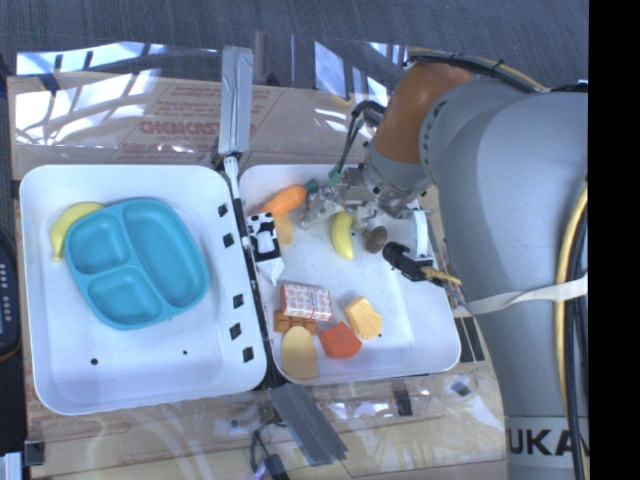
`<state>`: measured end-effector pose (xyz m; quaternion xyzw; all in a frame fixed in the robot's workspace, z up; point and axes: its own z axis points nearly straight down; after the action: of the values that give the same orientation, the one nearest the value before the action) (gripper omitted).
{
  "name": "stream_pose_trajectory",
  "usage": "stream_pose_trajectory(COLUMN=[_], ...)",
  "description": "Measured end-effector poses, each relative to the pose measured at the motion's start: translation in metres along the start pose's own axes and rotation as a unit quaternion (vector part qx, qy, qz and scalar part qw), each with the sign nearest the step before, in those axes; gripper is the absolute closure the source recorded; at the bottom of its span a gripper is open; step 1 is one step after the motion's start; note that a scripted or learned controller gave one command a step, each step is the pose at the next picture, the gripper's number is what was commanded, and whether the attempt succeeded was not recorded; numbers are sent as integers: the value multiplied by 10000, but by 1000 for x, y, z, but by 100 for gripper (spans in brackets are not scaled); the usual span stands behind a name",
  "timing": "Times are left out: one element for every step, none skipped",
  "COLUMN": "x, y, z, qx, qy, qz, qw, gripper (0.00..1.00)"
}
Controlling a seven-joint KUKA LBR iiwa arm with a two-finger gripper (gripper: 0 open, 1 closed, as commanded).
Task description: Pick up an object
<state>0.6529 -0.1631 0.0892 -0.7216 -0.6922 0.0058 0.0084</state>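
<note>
Fingers' state I cannot tell; gripper (322, 204) hangs beside the carrot (284, 200), likely light, stiff; grip mid-body.

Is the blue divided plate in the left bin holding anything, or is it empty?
Empty. All three compartments of the blue plate show bare blue. The yellow banana lies beside its upper-left rim, on the floor of the left bin, not in a compartment.

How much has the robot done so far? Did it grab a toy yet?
Not yet, as far as I can see. The gripper is down in the right bin, close to the carrot and the small banana, but no toy shows between its fingers. The toys lie on the bin floor. Grabbing one and lifting it is left to do.
</note>
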Motion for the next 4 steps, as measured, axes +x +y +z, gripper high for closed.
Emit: stream_pose_trajectory(x=[23, 23, 23, 6], y=[-39, -39, -39, -55], z=[-1, -11, -11, -39], qx=[-75, -62, -62, -76], qy=[-11, -9, -10, -19], qz=[-86, -95, -98, -1094], qw=[9999, 9999, 9999, 9940], gripper=[0, 100, 0, 0])
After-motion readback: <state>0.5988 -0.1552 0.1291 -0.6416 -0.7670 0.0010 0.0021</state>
